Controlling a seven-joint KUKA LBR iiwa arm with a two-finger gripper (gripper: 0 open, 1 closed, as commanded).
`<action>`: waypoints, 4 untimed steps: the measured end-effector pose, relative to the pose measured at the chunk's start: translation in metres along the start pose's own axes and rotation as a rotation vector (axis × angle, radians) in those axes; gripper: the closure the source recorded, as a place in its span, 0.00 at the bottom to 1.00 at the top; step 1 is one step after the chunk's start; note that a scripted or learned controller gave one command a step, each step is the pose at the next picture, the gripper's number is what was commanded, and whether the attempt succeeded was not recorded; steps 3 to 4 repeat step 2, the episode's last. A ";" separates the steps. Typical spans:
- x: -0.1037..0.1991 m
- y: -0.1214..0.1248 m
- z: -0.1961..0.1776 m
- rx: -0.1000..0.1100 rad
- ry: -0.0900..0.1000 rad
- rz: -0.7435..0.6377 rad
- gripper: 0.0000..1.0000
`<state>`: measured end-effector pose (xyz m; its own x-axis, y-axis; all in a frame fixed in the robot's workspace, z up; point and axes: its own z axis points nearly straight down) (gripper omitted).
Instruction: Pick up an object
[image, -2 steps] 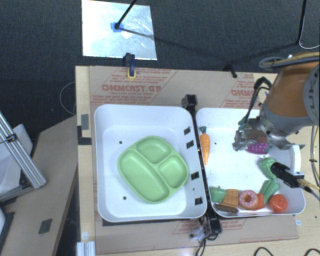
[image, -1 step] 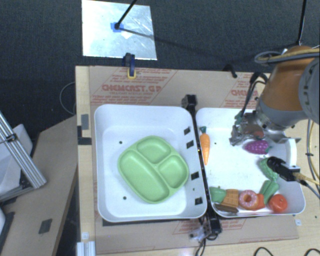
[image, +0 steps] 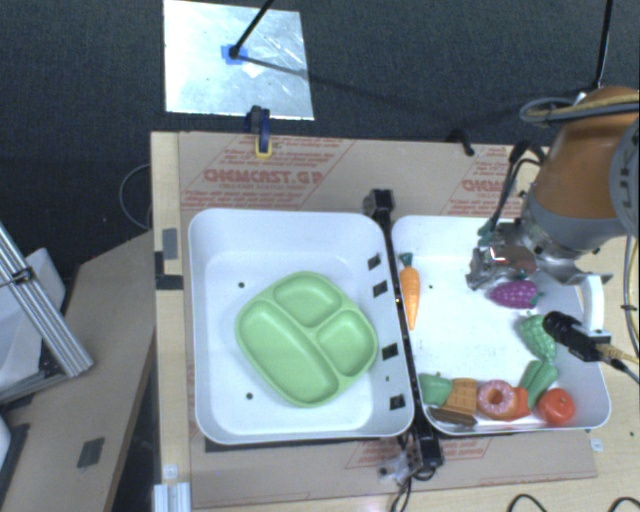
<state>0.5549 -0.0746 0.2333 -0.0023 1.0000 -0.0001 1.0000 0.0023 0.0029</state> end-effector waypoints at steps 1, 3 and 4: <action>0.003 0.000 0.018 0.003 0.000 0.000 1.00; -0.001 0.001 0.001 0.000 0.000 -0.001 1.00; -0.001 0.001 0.001 0.000 0.000 -0.001 1.00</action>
